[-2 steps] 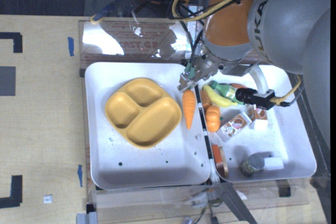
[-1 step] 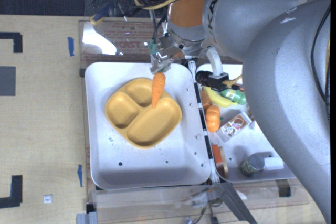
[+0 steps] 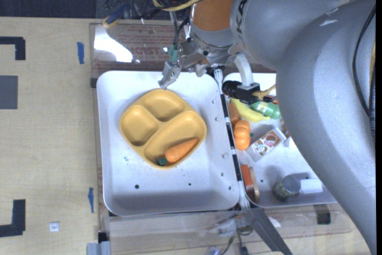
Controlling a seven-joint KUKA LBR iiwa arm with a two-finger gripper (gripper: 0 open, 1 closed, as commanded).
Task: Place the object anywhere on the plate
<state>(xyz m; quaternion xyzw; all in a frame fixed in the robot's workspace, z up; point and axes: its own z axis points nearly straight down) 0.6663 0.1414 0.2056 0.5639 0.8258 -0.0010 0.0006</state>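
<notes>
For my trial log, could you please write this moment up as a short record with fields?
plate: yellow, three compartments, in the left bin
carrot: lying in the plate's large near compartment
left bin: white, holds the plate
right bin: holds a banana, an orange pepper, a card packet and a grey can
gripper: above the left bin's far edge, just beyond the plate; nothing seen between its fingers
task state: carrot already on the plate
</notes>
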